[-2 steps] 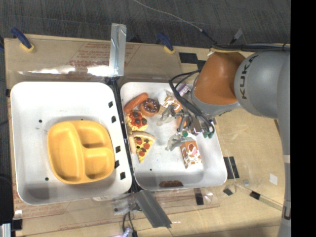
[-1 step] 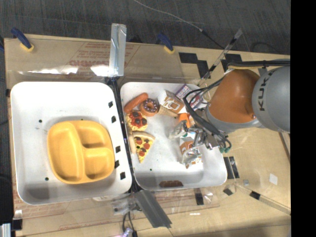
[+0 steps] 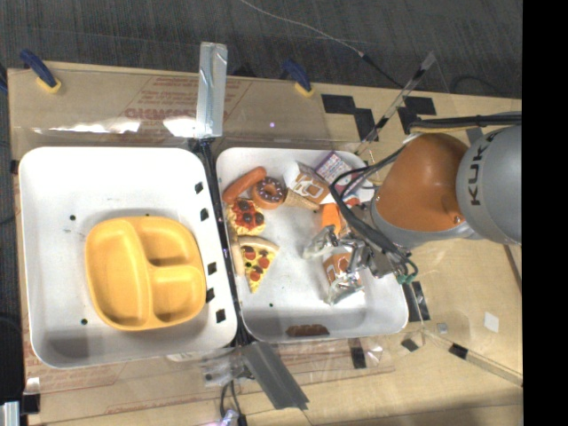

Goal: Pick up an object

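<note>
The right white bin [image 3: 293, 313] holds several toy foods. A hot dog [image 3: 244, 185], a chocolate donut [image 3: 271, 191] and a red and yellow piece [image 3: 246, 216] lie at its far left, with a pizza slice [image 3: 257, 260] below them. A brown snack packet [image 3: 309, 187] and a purple and white packet [image 3: 333, 164] lie at the far side. My gripper [image 3: 337, 264] is low in the bin's right half, over a small orange-brown item [image 3: 337, 261]. An orange piece [image 3: 330, 213] lies just beyond it. The orange wrist band [image 3: 417, 189] hides the bin's right rim.
The left white bin [image 3: 53, 327] holds a yellow divided plate [image 3: 144, 272]. A small brown thing [image 3: 308, 330] rests near the right bin's front wall. A grey bracket [image 3: 211, 82] stands behind the seam between the bins. Cables [image 3: 390, 114] run off at the back right.
</note>
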`<state>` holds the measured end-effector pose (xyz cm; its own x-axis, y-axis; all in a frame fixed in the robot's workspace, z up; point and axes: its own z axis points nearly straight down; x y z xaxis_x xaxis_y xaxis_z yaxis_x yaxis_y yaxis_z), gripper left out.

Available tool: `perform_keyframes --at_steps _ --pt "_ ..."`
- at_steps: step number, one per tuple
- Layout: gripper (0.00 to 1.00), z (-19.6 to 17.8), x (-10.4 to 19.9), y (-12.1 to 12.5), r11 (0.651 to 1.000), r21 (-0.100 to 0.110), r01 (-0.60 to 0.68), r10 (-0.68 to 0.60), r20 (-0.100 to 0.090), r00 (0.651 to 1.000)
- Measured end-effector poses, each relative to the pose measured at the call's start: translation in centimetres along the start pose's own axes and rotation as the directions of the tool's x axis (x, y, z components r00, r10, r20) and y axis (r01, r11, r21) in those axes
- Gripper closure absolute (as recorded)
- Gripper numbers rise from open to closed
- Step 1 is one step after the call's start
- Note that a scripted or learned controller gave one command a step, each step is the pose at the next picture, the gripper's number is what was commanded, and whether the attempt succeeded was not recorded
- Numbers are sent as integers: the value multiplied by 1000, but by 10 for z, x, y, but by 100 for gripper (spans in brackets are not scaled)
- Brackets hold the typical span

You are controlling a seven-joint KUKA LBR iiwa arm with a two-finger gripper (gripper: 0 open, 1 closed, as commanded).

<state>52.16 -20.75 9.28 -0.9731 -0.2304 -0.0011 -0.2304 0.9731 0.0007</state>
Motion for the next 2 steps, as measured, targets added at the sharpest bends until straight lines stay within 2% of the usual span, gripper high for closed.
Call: perform_keyframes --at_steps 1,2 --pt "0 1 22 6 999 -1 -41 41 -1 999" --pt "100 -10 20 8 999 -1 -33 33 1 999"
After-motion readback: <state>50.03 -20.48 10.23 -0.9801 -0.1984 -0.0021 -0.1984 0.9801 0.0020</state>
